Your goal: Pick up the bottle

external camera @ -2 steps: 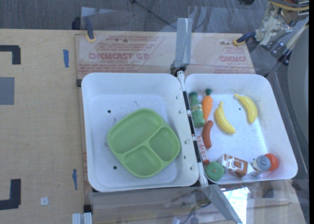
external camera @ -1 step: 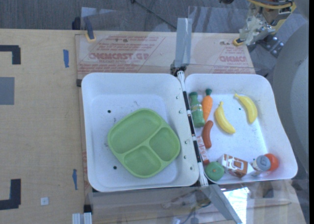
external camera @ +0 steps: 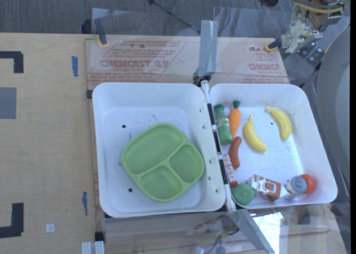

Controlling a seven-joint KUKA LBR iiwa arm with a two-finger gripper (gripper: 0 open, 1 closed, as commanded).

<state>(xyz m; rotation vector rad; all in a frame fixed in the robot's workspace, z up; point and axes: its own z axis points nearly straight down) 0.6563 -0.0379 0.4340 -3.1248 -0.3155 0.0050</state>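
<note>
A green bottle (external camera: 223, 125) with an orange cap lies along the left wall of the right bin (external camera: 320, 153), beside a carrot (external camera: 235, 118). A second small clear bottle (external camera: 300, 185) with an orange cap lies on its side in that bin's near right corner. My gripper (external camera: 295, 35) hangs beyond the far right corner of the right bin, high above the bench and well away from both bottles. Nothing shows in it.
The right bin also holds two bananas (external camera: 255, 134) (external camera: 281, 121), a sausage (external camera: 235, 153), a green round fruit (external camera: 243, 194) and a small carton (external camera: 266, 187). A green divided plate (external camera: 162, 162) lies in the left bin (external camera: 111, 114). A grey post (external camera: 207, 50) stands behind the bins.
</note>
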